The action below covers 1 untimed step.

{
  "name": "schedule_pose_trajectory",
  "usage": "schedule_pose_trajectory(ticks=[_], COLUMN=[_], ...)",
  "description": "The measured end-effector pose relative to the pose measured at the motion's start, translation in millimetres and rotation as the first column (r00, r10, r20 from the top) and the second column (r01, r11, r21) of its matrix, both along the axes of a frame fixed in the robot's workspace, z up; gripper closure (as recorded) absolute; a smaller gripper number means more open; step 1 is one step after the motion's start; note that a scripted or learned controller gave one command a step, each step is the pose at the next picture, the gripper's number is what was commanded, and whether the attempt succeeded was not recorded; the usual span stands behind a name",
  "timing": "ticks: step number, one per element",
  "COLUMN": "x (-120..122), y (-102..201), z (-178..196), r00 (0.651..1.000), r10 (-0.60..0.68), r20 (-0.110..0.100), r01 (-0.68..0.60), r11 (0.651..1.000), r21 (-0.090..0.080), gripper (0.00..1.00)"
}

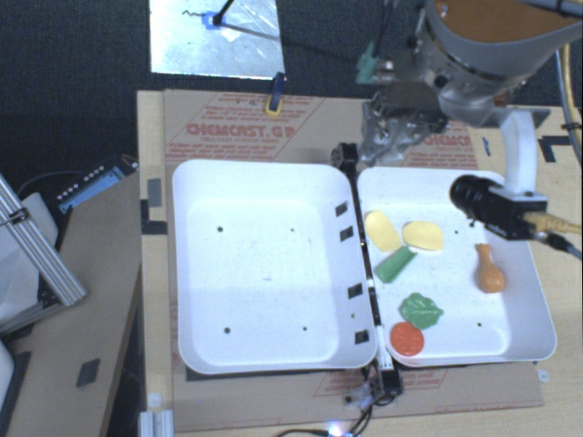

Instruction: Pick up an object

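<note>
Camera view: gripper (393,139) hangs at upper centre, above the right bin's (524,335) far rim. Its state I cannot tell. Toy foods lie in that bin.

All the pieces lie in the right bin (524,335). Near its left wall rests a pale yellow oval piece (383,231), tilted, and just beside it to the right a second yellow piece (424,236), rounder and flatter-looking. Below them a green stick-shaped piece (395,264) lies slantwise, its upper end touching or nearly touching the yellow ones. Further down sits a leafy green piece (421,310), and just below it a red-orange disc (407,340). Well apart, toward the right wall, an orange gourd-shaped piece (489,269) lies with its narrow neck pointing up the view.
</note>
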<state>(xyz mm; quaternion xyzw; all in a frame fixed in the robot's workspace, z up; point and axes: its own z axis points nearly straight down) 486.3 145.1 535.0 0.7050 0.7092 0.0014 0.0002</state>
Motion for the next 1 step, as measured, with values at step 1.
schedule_pose_trajectory(ticks=[1], x=[0.0], y=[18.7], z=[0.0], r00=[1.000], r10=[0.001], r20=[0.000], r01=[-0.001], r11=[1.000], r21=[0.000], gripper=[1.00])
